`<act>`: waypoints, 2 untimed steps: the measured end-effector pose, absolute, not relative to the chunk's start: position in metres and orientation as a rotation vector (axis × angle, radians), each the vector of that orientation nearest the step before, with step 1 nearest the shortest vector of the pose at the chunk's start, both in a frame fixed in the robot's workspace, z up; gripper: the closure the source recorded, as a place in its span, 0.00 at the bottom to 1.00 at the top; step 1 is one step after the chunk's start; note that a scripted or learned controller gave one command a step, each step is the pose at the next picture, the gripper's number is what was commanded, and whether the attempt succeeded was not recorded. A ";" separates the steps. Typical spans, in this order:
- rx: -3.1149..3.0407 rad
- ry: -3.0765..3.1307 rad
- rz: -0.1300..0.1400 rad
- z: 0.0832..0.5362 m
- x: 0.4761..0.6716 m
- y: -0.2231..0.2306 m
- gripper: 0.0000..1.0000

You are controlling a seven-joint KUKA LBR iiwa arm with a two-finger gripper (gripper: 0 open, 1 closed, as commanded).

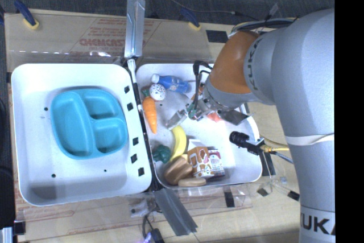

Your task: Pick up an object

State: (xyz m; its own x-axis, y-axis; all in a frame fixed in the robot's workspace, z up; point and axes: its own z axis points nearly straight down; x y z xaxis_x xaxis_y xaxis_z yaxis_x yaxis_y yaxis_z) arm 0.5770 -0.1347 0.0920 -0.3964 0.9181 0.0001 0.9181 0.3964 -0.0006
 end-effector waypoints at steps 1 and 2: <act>-1.725 -2.624 0.001 0.092 0.577 -0.135 0.00; -1.912 -2.488 0.002 0.122 0.552 -0.107 0.00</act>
